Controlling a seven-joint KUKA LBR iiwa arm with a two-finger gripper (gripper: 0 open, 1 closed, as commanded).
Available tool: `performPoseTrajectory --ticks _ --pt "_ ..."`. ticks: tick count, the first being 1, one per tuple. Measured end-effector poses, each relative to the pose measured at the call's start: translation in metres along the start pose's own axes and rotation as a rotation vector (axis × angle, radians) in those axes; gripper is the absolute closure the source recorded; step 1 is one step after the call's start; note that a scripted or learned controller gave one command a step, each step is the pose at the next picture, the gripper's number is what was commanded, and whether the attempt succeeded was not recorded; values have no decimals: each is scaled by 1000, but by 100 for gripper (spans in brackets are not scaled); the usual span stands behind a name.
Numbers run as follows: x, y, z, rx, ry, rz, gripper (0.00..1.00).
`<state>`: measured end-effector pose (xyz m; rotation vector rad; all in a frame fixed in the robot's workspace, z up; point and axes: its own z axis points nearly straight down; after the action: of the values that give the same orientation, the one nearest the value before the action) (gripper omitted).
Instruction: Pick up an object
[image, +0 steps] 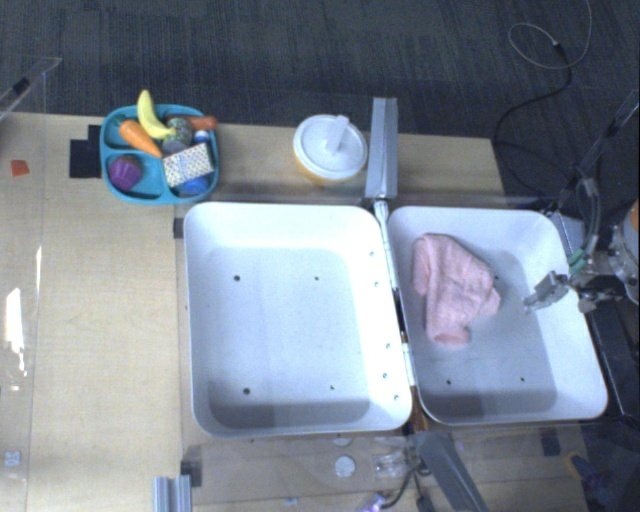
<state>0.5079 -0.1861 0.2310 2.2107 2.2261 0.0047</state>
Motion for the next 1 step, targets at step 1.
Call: performPoseTrajectory --ticks 1 --pt "32 39 69 1 1 -19 0"
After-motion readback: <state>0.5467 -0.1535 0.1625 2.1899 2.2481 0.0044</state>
